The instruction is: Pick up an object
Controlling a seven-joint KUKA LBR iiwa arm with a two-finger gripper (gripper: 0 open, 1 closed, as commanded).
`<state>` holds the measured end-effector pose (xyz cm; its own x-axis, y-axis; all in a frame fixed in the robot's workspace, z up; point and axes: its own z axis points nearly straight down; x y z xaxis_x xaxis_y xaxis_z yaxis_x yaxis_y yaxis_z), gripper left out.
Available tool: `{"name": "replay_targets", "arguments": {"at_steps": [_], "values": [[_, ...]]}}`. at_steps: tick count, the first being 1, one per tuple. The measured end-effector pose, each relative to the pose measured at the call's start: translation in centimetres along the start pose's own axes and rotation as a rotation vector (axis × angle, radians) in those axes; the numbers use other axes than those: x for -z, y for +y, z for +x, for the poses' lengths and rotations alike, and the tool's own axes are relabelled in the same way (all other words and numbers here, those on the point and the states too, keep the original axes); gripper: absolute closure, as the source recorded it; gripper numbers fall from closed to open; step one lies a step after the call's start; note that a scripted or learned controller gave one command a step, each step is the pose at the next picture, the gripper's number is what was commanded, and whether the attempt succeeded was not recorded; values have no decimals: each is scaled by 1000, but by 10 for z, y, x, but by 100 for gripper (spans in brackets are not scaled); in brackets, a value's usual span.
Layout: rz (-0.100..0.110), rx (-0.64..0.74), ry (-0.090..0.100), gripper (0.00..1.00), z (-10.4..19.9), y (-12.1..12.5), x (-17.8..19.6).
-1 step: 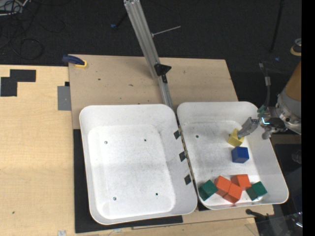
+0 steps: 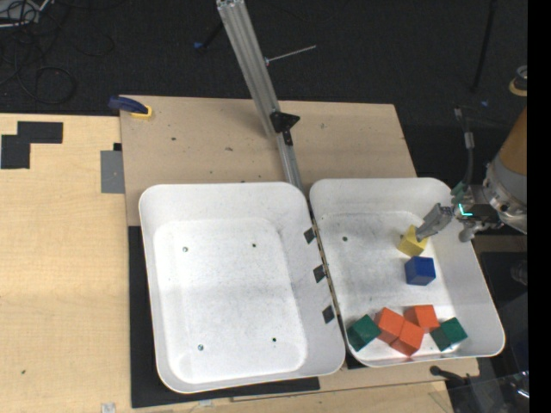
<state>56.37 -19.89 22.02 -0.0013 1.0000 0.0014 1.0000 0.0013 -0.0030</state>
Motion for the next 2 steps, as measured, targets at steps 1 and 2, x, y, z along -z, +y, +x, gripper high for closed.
{"name": "replay_targets", "arguments": {"at_steps": [1, 2], "values": [[6, -2, 2, 0, -5, -10, -57], [5, -3, 1, 0, -6, -1, -111]]}}
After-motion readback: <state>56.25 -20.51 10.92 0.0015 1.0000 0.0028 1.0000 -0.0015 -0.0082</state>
